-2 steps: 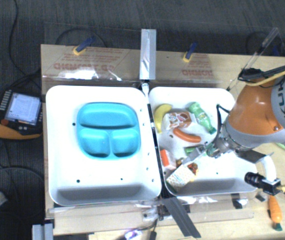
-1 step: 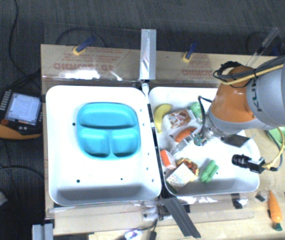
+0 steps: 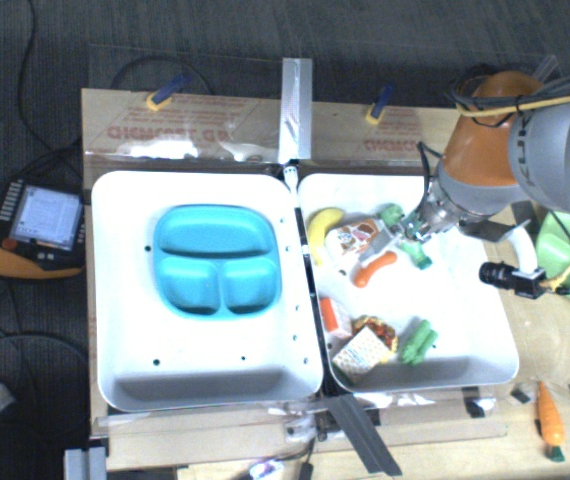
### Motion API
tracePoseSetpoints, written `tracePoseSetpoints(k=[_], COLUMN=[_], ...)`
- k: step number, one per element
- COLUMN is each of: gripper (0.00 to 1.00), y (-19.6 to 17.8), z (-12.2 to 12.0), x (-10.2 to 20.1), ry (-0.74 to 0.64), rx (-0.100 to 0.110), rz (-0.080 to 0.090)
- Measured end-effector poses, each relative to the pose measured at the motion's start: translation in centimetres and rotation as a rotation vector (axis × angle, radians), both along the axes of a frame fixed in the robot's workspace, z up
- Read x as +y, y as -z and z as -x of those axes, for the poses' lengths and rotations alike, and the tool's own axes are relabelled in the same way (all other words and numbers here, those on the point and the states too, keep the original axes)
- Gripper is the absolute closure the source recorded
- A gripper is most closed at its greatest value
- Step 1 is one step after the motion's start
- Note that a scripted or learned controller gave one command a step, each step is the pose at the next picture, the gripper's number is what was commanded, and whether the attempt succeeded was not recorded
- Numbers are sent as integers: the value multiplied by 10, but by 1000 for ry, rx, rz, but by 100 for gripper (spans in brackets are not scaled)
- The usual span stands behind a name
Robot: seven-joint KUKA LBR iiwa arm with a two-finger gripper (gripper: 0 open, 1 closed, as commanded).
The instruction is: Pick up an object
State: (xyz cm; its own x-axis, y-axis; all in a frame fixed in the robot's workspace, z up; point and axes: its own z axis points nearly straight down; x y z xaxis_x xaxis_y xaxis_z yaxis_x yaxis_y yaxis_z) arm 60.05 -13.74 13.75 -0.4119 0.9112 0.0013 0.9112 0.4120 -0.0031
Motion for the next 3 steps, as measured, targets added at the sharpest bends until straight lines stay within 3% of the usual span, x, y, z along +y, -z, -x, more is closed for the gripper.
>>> tracePoseSetpoints(k=[1, 2, 3], gripper=[0, 0, 0], y=[-1, 13, -41], z=[-17, 62, 39], x=[-80, -83, -55], ry=[115, 219, 113], rx=[1, 5, 0], rz=[2, -3, -2])
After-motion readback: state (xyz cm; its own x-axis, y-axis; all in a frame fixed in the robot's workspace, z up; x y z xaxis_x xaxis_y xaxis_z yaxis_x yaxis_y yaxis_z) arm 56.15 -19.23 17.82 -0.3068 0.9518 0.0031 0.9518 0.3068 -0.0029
